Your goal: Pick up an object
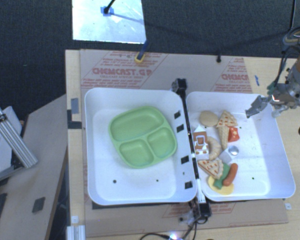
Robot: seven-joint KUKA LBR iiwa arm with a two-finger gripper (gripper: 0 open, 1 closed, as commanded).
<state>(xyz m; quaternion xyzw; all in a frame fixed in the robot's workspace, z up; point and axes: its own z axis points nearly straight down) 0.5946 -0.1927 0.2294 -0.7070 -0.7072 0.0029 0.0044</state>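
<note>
The right white bin holds a cluster of toy foods along its left side. Among them are a tan bun, a triangular pizza slice with a red piece beside it, a small orange and white carton, a sandwich wedge and a red sausage. My gripper hangs over the bin's upper right part, to the right of the pizza slice and apart from every item. Its fingers are spread open with nothing between them.
The left white bin holds a green divided plate. A black-clipped divider runs between the bins. A shiny square sheet lies beyond the bench, and a metal rail stands at the far left.
</note>
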